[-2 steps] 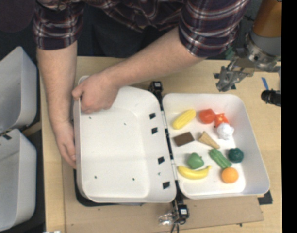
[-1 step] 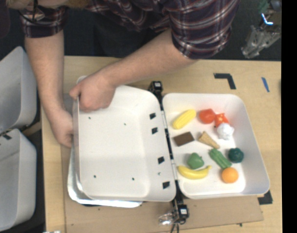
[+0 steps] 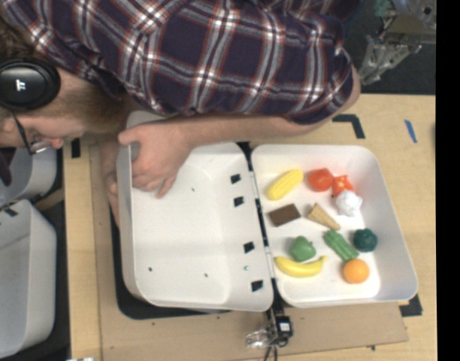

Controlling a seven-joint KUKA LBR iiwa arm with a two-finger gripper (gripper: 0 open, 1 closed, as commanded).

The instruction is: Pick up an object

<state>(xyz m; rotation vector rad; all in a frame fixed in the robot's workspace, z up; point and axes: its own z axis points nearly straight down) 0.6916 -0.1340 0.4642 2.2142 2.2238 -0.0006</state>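
The right bin (image 3: 380,194) holds several toy foods. A yellow corn cob (image 3: 285,183) lies at its upper left, with a red tomato (image 3: 319,178) and a red and white piece (image 3: 345,195) beside it. A brown block (image 3: 284,215) and a tan wedge (image 3: 322,216) sit mid-bin. Lower down are a green pepper (image 3: 303,247), a yellow banana (image 3: 298,267), a green cucumber (image 3: 339,244), a dark green broccoli (image 3: 364,239) and an orange (image 3: 355,271).
A person in a plaid shirt (image 3: 215,36) leans over the bench from the top, wearing headphones (image 3: 23,83). Their hand (image 3: 158,156) rests on the upper left corner of the left bin (image 3: 192,239). A small metal part (image 3: 267,335) lies below the bins.
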